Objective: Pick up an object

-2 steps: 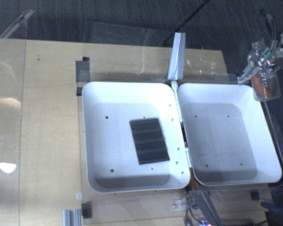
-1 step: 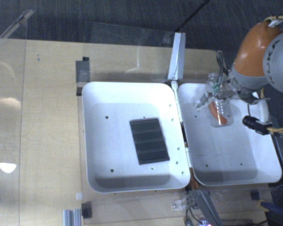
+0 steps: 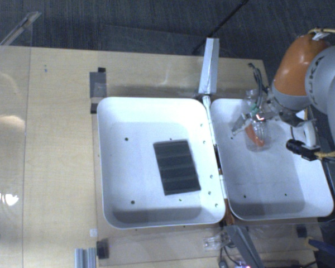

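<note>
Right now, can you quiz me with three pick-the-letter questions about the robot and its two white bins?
1. Where does the dark ribbed pad lie?
A. in the left bin
B. in the right bin
C. on the wooden bench

2. What colour is the band above the robot's wrist?
A. green
B. orange
C. blue

3. Where is the hand placed?
A. over the left bin
B. over the right bin, near its back edge
C. off the bench

Answers:
1. A: the pad sits flat on the floor of the left bin.
2. B: the rounded part above the grey wrist is orange.
3. B: the hand hangs above the right bin, close to the far rim.
</note>
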`<state>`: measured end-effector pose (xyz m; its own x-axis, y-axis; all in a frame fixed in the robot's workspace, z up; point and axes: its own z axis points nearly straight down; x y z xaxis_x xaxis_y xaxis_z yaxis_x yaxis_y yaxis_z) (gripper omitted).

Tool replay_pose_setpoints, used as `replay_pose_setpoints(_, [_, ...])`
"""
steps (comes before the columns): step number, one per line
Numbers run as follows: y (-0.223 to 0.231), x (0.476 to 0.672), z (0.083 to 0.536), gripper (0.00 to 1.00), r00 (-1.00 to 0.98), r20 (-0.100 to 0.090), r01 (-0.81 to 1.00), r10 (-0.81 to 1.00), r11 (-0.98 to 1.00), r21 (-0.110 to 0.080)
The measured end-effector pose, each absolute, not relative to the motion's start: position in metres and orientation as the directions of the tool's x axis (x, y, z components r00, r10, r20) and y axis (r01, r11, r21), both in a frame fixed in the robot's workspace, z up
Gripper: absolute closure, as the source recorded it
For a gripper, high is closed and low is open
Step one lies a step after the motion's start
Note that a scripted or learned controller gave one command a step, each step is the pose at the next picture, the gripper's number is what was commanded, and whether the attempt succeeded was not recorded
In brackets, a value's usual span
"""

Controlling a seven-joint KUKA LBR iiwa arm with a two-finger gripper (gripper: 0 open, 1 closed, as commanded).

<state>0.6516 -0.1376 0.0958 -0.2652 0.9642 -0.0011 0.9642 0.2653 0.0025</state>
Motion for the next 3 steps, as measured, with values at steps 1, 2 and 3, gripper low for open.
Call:
replay_pose_setpoints(1, [-0.136,0.653,0.106,1.00,-0.269,-0.002,0.963,0.963,0.269,0.005])
replay_pose_setpoints(2, [-0.148,0.608,0.089,1.00,-0.183,-0.002,0.983,0.983,0.183,0.009])
replay_pose_setpoints(3, [-0.112,0.641,0.169,1.00,-0.170,-0.001,0.985,0.985,0.170,0.007])
